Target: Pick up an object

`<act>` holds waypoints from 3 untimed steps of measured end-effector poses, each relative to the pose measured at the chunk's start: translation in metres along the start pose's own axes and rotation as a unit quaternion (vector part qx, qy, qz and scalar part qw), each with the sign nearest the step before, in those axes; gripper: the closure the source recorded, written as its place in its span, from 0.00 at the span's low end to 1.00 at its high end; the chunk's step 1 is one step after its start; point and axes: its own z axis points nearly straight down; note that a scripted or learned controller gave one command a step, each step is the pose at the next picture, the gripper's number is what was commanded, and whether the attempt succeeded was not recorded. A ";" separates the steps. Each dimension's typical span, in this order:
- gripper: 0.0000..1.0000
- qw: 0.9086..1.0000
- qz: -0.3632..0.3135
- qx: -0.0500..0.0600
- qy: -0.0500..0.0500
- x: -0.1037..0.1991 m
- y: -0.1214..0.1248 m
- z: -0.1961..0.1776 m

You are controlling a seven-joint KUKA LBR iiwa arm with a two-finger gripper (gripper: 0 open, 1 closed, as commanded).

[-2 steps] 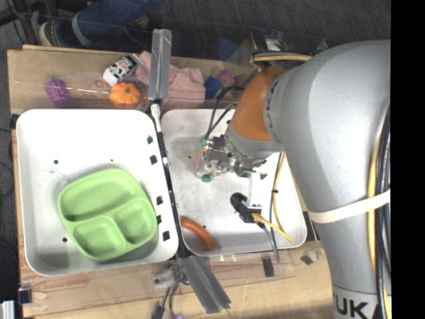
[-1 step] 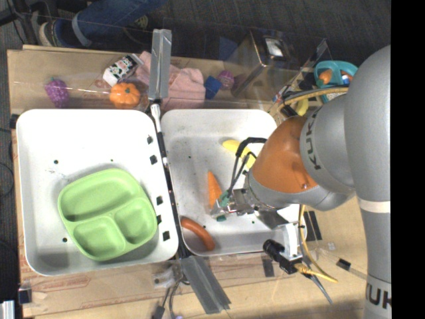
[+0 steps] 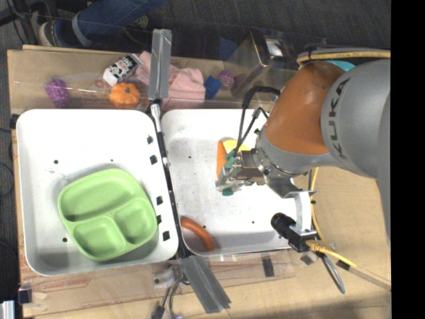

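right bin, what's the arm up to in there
The KUKA arm reaches in from the right, its gripper low over the right bin, right beside an orange and yellow object. Nothing is visibly held. An orange sausage-shaped item lies at the bin's near edge. The left bin holds a green divided tray.
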 end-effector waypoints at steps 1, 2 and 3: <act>1.00 0.999 0.041 0.000 0.000 -0.062 0.018 -0.060; 1.00 1.000 0.029 0.003 0.000 0.027 -0.002 0.063; 0.00 1.000 0.029 0.003 0.000 0.026 -0.002 0.063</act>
